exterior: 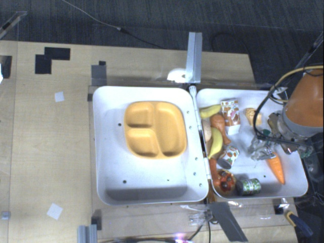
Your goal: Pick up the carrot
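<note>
At the right of the frame, the grey two-finger gripper (263, 149) hangs over the right shallow white bin (298, 189), below the arm's orange band; whether it is wide or narrow cannot be told, as the metal parts blur together there. Just to its right and slightly lower lies the orange tapered carrot (276, 168), pointing toward the lower right corner of the bin, close beside the gripper but not visibly between anything. Lower left of the carrot rests a green metal can (248, 186) on its side. Along the bin's left wall lie yellow bananas (216, 142), and above them a small red-and-white carton (230, 112). In the left shallow white bin (109, 186), at the frame's centre, sits a yellow three-compartment plastic tray (154, 129).
</note>
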{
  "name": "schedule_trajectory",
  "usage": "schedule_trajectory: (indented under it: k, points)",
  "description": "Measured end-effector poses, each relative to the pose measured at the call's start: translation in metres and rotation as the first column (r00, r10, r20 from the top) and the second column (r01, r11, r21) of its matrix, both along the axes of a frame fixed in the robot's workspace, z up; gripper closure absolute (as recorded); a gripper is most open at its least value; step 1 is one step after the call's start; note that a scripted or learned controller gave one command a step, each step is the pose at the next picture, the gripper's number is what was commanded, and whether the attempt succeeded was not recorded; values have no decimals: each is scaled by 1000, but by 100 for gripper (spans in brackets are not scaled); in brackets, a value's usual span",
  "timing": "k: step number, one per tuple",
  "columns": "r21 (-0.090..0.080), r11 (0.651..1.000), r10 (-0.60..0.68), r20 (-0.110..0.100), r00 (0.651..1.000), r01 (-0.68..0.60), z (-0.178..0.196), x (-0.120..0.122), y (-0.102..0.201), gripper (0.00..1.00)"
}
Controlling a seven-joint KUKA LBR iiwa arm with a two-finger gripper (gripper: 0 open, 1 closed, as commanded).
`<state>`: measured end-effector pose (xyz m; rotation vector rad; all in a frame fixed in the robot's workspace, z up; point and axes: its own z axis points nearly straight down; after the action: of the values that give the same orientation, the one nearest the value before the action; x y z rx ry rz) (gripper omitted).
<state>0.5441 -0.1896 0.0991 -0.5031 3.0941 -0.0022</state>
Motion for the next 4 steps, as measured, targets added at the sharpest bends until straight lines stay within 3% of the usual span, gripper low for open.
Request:
schedule_trajectory:
  k: [1, 2, 3, 4]
  points:
    - [-10, 884, 467, 7, 884, -466, -9, -12, -14, 100]
    - [-9, 884, 467, 5, 884, -467, -10, -13, -14, 0]
    - [-17, 884, 468, 15, 884, -468, 4, -9, -14, 100]
    - [-16, 884, 468, 15, 884, -468, 4, -9, -14, 0]
